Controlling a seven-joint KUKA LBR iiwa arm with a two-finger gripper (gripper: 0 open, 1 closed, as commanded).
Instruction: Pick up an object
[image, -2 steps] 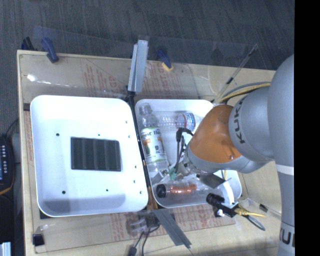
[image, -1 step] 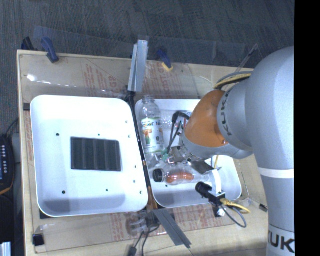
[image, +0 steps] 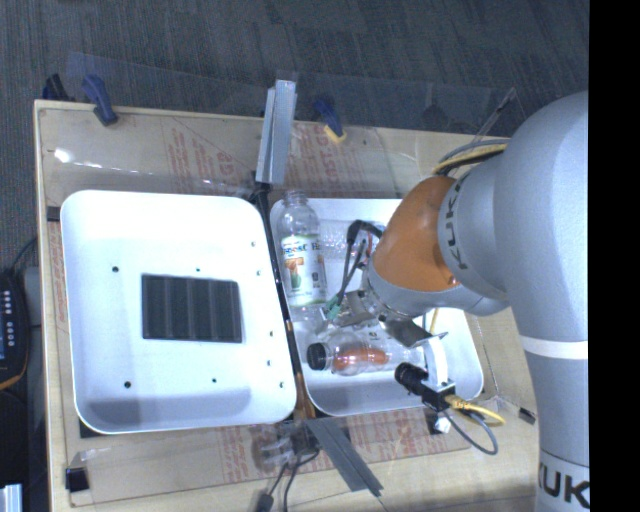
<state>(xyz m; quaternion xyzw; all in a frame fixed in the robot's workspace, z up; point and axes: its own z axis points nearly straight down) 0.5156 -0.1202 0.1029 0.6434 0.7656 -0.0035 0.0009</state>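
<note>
gripper (image: 345, 312): mine, low in the right bin (image: 465, 378); whether it is apart or together I cannot tell
small bottle (image: 348, 357): lying on its side just below me
tall bottle (image: 300, 255): lying along the bin's left wall
step: reaching for a grasp, I judge
next: settle squarely over one bottle, then close

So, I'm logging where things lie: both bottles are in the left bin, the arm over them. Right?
Not quite. The camera view shows both bottles in the right bin, not the left: the clear labelled bottle by its left wall and the small black-capped bottle nearer the front. The arm is indeed over them.
</note>
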